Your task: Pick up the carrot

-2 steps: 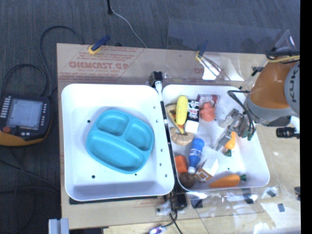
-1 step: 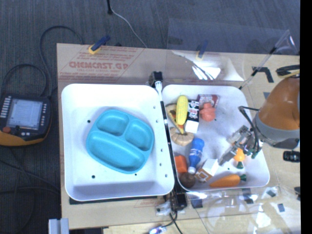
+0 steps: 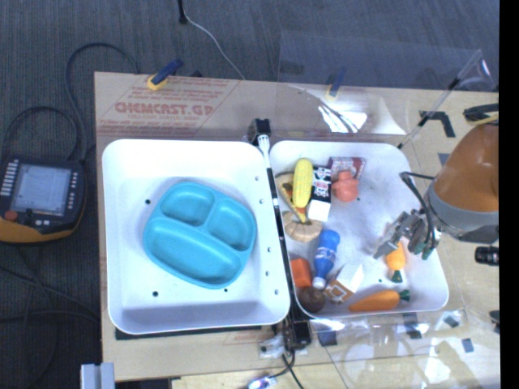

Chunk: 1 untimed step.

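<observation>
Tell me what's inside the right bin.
The right bin holds a carrot at its near edge, a banana, a blue bottle, an orange-red fruit and other small toys. The gripper covers part of a small orange item.

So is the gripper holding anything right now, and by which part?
Cannot tell. The gripper sits right over a small orange piece in the right white bin; the long orange carrot lies apart, untouched.
</observation>
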Motion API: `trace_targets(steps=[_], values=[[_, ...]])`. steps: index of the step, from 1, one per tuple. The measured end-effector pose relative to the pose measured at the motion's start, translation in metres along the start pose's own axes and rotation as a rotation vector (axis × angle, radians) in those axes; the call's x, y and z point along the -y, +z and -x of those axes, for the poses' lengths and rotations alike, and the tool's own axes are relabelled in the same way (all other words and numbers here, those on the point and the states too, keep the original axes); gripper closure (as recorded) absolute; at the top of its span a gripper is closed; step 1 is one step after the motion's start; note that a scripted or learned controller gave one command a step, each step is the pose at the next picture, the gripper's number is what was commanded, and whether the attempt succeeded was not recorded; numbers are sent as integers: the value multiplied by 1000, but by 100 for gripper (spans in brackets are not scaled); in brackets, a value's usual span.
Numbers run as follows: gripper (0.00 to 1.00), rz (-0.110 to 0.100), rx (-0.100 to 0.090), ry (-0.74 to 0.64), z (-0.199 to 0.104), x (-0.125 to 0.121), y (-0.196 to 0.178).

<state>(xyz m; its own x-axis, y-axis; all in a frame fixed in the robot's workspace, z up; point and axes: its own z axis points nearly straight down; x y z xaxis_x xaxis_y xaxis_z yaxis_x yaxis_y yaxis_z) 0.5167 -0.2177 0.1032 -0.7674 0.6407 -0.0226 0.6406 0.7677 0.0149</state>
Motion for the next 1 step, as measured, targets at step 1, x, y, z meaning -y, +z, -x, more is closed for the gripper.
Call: trace_targets(steps=[1], values=[[100, -19, -16, 429, -32, -34, -52]])
